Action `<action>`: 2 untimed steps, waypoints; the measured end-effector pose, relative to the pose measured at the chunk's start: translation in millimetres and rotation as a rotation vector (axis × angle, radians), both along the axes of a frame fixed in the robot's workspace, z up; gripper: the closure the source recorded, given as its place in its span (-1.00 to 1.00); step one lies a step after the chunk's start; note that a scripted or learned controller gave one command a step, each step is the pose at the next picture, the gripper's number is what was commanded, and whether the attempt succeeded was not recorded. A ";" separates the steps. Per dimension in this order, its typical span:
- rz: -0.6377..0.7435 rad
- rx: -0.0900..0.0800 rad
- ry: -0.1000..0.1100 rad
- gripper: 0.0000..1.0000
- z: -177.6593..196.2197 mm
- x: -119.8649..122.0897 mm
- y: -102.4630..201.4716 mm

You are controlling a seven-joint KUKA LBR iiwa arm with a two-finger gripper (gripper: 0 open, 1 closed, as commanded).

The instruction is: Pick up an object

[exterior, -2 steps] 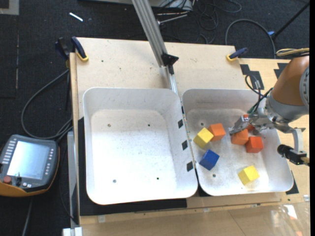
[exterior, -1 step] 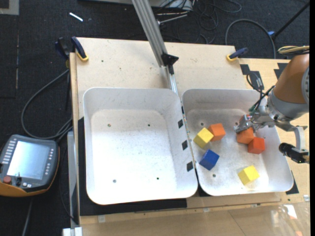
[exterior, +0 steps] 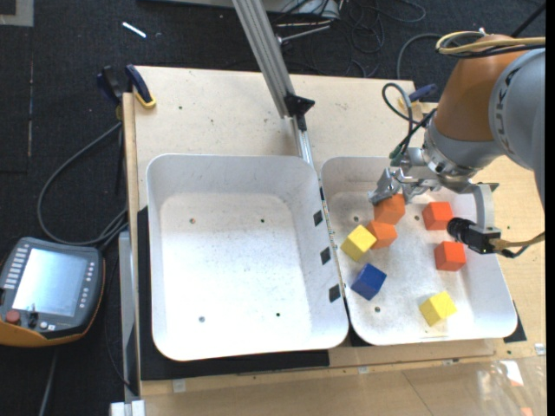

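My gripper [exterior: 395, 191] hangs over the back left part of the right bin [exterior: 486, 323]. An orange block [exterior: 390, 209] sits between its fingertips, and the gripper is shut on it. Just below it in the view, a second orange block [exterior: 382, 233] lies on the bin floor next to a yellow block [exterior: 358, 242]. Further forward are a blue block [exterior: 368, 281] and another yellow block [exterior: 437, 308]. To the right lie an orange-red block [exterior: 438, 215] and a red block [exterior: 449, 256].
The left bin [exterior: 165, 232] stands beside the right one, sharing a raised middle wall [exterior: 328, 241]. A slanted metal rail [exterior: 264, 46] runs from the back toward the bins. A teach pendant [exterior: 48, 289] rests on the floor at the left.
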State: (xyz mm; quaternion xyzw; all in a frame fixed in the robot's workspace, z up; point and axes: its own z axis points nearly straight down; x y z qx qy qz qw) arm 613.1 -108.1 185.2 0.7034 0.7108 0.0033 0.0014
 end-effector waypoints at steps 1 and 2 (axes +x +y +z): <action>-0.001 0.000 0.004 1.00 10.3 13.6 70.2; -0.001 0.001 0.006 1.00 9.5 23.0 145.1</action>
